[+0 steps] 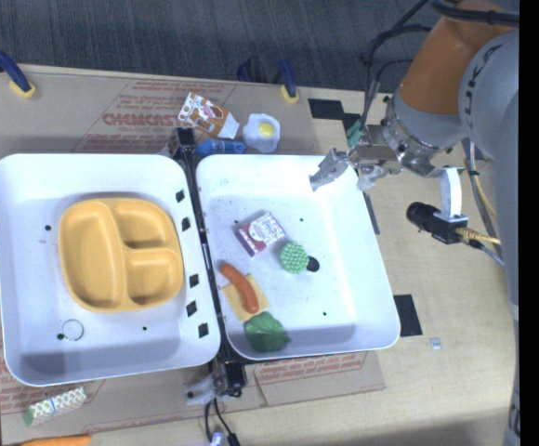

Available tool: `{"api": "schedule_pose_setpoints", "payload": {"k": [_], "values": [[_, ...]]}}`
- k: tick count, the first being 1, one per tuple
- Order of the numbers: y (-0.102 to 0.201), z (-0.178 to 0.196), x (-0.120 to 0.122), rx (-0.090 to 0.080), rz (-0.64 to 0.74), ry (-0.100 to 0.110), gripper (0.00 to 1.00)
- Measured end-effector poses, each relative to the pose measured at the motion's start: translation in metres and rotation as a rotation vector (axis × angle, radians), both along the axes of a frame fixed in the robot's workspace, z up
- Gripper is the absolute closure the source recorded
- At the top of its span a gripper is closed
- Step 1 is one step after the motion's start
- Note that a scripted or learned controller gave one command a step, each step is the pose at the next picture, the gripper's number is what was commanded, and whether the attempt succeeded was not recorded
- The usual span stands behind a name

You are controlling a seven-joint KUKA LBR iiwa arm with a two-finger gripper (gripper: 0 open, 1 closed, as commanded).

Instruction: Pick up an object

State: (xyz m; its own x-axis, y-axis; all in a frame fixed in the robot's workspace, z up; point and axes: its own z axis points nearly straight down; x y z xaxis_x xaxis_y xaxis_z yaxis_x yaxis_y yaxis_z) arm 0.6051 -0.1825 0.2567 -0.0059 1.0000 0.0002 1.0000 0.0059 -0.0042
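Two white bins are seen side by side on the bench, from above and at a slant. The left bin (9,249) is occupied by a yellow tray (121,254) with three compartments. In the right bin (362,277) several small things are scattered: a red-and-white box (260,232) near the middle, a green ball (294,256) just beside it toward the lower right, a sausage (240,287) laid on a yellow slice (254,302) by the left wall, and a green leaf (267,331) against the near wall. All of them lie on the bin floor, apart from the gripper.

The arm (451,63) is seen reaching in from the right, its orange band above the wrist. The gripper (344,170) is held over the far right corner of the right bin, at its rim. The two fingers are spread apart, with nothing between them.

Behind the bins, on the cardboard, a small carton (201,112), a blue thing (219,147) and a yellow-and-white egg (262,132) are found close together. At the lower left, outside the bins, a wrapped packet (56,404) is seen.
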Motion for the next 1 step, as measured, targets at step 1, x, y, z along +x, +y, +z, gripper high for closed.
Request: {"api": "schedule_pose_setpoints", "payload": {"k": [1], "values": [[0.0449, -0.1166, -0.0171, 0.001, 0.018, 0.003, 0.00]]}}
